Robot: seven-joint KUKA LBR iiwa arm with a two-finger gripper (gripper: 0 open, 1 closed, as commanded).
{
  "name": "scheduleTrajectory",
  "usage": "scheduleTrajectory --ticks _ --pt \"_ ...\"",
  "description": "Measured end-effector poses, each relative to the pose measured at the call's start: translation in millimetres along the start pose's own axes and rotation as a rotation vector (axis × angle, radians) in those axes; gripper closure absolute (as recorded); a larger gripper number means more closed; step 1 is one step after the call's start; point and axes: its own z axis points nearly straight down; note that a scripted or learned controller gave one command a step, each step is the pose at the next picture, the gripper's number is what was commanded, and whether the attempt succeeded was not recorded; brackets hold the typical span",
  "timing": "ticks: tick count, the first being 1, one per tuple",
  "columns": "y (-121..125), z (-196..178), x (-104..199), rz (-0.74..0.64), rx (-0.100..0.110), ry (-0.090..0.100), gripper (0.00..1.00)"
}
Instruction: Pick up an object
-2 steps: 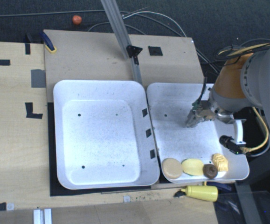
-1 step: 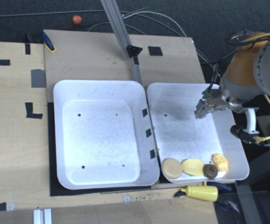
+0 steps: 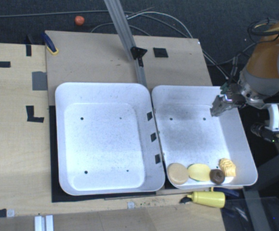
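- A tan round piece (image 3: pixel 178 173), a yellow oval piece (image 3: pixel 198 172), a dark brown ring (image 3: pixel 217 176) and a small yellow ridged block (image 3: pixel 227 167) sit in a row along the near wall of the right bin (image 3: pixel 187 129).
- The gripper (image 3: pixel 218 107) hangs over that bin's far right rim, well apart from the row; whether it is spread or pressed together cannot be told.
- The left bin (image 3: pixel 103 138) adjoins the right bin.
- A yellow tool (image 3: pixel 207 198) lies on the surface just outside the right bin's near wall.

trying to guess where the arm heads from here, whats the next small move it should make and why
Probably carry the gripper toward the near edge of the right bin. It sits by that bin's far right rim, while the tan disc, yellow piece, brown piece and corn-like piece cluster along the near edge.
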Motion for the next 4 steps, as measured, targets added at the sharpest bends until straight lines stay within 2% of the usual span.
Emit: scheduleTrajectory --ticks 1,2,3,4 --pt "1 -39 0 0.0 0.001 0.0 1.0" --pt "13 -39 43 -0.004 0.004 0.002 1.0" --pt "22 -29 103 -0.005 0.005 0.002 1.0" --pt "27 -35 151 -0.004 0.004 0.002 1.0"
